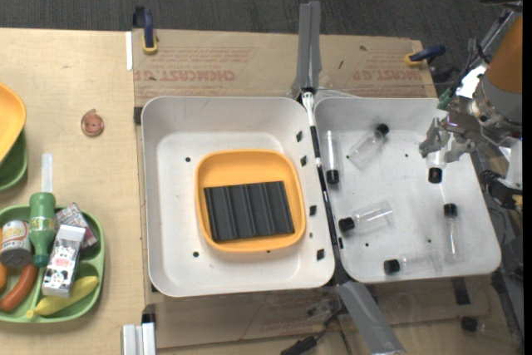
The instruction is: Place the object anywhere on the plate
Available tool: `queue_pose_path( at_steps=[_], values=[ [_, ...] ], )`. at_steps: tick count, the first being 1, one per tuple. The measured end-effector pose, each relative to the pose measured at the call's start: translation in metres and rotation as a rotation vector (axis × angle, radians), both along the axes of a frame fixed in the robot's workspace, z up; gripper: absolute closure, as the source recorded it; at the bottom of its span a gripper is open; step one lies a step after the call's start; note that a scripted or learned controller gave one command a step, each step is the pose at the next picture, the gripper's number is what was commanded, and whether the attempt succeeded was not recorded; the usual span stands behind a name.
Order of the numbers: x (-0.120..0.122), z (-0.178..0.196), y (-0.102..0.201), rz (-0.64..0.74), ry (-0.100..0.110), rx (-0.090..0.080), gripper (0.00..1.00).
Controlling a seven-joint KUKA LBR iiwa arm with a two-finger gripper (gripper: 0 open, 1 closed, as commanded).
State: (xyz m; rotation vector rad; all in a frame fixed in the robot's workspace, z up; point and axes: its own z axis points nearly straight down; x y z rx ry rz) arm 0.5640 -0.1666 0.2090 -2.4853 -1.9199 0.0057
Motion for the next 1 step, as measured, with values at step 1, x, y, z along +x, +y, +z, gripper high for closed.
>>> queue_pose_path(
  at_steps=[1],
  values=[
    [0.0313,-0.0267,-0.05,0.227,-0.001,0.0,1.0]
  ],
)
